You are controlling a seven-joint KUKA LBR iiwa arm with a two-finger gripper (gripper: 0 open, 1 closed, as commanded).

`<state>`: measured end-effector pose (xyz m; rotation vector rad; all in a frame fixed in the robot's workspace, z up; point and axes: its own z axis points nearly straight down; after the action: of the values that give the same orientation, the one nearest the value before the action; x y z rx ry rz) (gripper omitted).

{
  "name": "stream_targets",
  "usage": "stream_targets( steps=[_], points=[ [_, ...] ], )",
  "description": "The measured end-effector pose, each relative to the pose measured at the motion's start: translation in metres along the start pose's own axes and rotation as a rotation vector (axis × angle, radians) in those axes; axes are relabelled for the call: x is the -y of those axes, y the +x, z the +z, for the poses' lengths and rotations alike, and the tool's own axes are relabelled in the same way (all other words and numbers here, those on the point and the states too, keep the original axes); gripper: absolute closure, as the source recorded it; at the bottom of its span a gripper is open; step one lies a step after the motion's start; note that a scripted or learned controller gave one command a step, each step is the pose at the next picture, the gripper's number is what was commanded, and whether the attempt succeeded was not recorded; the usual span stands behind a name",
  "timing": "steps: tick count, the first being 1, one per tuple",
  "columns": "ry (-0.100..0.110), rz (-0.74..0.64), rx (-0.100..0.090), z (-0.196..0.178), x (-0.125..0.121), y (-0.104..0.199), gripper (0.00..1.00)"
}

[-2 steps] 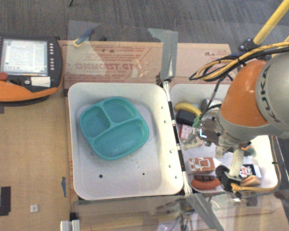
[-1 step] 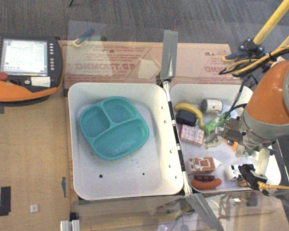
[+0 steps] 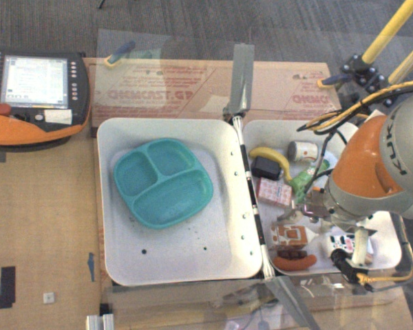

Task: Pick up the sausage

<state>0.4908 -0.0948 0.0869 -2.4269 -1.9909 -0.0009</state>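
Note:
The sausage (image 3: 294, 260) is a dark red-brown link lying flat at the front edge of the right bin (image 3: 392, 253). Just behind it sits a small brown and white box (image 3: 290, 236). My gripper (image 3: 307, 214) hangs below the orange wrist band (image 3: 367, 163), over the middle of the right bin. It is a little behind and to the right of the sausage, and apart from it. Nothing shows between the gripper and the sausage.
The right bin also holds a banana (image 3: 272, 157), a black block (image 3: 266, 167), a pink packet (image 3: 275, 193), a green bottle (image 3: 305, 180), a white can (image 3: 303, 150) and a white printed item (image 3: 343, 242). A teal divided plate (image 3: 164, 182) lies in the left bin (image 3: 124, 253).

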Motion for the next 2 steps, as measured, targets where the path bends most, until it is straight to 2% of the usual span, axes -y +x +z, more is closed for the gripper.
stream_targets(
  steps=[1, 2],
  points=[
    [-0.005, 0.012, -0.001, 0.0014, 0.0010, -0.0394, 0.00],
    [-0.004, 0.014, -0.001, -0.0062, 0.0002, -0.0396, 1.00]
  ],
)
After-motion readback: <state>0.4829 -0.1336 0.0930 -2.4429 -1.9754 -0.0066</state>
